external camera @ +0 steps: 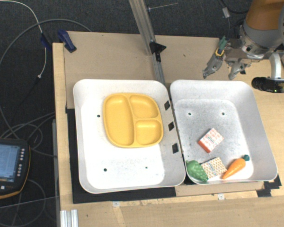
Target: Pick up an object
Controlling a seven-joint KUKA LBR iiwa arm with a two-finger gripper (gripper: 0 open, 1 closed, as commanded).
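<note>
Camera view has the gripper (pixel 223 70) hanging with fingers spread and nothing between them above the far rim of the right bin (pixel 260 105), likely poised to descend, while the small box (pixel 210 140), carrot (pixel 235 167) and green toy (pixel 196 170) lie well apart from it near the front.
</note>
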